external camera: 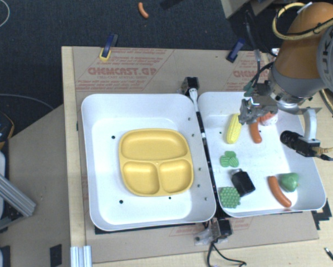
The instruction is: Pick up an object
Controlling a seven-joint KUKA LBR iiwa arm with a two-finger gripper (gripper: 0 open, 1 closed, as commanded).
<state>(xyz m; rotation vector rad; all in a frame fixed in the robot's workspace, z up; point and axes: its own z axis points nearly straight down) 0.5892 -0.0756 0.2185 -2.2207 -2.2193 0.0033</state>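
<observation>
Pick not yet achieved: gripper (249, 113) sits low at the right bin's (305, 202) twelve o'clock, finger state indeterminable, nothing visibly held, corn cob (233, 128) just beside at its seven o'clock.

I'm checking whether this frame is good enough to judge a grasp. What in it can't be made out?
- The tool in the camera view: its fingertips are dark, small and partly covered by its own body, so their state is unreadable.
- The small red-and-white item: half hidden under the tool, so it cannot be identified.
- Whether the tool touches the corn or the orange sausage: too close together to tell.
</observation>
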